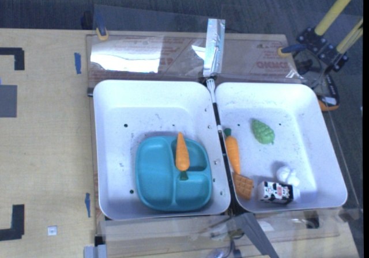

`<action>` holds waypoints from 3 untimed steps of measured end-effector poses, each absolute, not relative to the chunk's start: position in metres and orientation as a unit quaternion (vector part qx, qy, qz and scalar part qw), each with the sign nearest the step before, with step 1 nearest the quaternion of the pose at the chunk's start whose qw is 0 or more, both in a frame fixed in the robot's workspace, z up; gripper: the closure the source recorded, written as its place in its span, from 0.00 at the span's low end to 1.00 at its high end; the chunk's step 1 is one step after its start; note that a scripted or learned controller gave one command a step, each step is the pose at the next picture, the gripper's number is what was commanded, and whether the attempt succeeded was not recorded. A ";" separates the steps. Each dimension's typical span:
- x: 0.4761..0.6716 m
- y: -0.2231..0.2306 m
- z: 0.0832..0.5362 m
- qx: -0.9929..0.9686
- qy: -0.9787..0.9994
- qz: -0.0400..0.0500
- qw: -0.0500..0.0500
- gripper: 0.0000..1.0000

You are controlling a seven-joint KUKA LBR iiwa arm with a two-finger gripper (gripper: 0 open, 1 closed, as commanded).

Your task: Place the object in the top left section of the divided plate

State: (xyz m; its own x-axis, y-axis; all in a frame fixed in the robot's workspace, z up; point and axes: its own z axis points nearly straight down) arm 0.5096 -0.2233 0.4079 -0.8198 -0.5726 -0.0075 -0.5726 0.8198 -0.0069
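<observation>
Lengthwise, orange carrot (181,151) upright along teal plate's (155,185) divider

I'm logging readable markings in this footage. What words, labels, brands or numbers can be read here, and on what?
Nothing can be read for certain.
Clear panel behind the bins: reddish mirrored print, too blurred to read.
Same print at right: blurred, unreadable.
Cow-patterned toy: black patches, no text.

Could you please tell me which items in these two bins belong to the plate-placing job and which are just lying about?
Belong to the job:
divided plate, in the left bin
carrot, lying across the plate's upper divider

Lying about, in the right bin:
second carrot
green leafy piece
waffle piece
toy cow
</observation>
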 end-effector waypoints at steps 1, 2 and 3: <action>0.488 -0.223 0.269 -0.428 0.904 0.002 0.000 1.00; 0.485 -0.222 0.087 -0.519 0.855 -0.001 0.002 1.00; 0.484 -0.126 0.200 -0.559 0.829 -0.001 0.004 1.00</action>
State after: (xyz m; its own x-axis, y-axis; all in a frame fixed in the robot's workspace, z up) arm 0.4836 -0.1256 0.1999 -0.3760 -0.9266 -0.0048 -0.9266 0.3760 -0.0065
